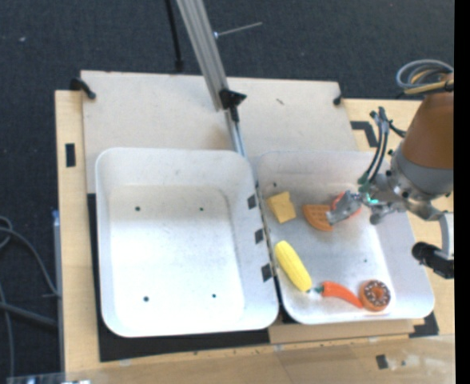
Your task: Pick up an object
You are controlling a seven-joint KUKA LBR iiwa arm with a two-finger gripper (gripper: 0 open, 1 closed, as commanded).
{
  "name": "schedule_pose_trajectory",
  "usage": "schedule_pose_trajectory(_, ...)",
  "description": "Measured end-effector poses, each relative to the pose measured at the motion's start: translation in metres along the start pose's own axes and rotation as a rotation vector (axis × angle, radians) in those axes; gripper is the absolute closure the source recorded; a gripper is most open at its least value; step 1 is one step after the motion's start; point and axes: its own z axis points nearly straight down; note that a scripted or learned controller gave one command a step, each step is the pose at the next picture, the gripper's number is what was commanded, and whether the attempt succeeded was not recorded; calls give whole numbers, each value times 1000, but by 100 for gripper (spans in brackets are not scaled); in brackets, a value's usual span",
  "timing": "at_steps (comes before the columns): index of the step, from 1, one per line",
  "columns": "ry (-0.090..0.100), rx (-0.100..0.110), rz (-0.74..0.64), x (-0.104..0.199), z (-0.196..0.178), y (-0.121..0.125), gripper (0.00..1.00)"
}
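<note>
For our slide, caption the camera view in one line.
Gripper at the orange slice in the right bin, near cheese, corn and carrot.

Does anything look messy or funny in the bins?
Nothing looks spilled or broken. All the toy food sits in the right bin: a cheese cube, an orange piece by the gripper, corn, a carrot and a donut.

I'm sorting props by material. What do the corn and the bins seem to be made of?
Corn: probably moulded plastic, uniform bright yellow with a slight sheen, likely toy food. Bins: apparently thin formed plastic, matte white with rounded corners and speckled floors.
</note>
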Motion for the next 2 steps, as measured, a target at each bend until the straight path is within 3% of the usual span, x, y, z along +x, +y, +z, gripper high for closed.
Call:
schedule_pose_trajectory(1,-1,-4,1,0,-2,1,0)
schedule_pose_trajectory(2,-2,1,4,-2,40,0,0)
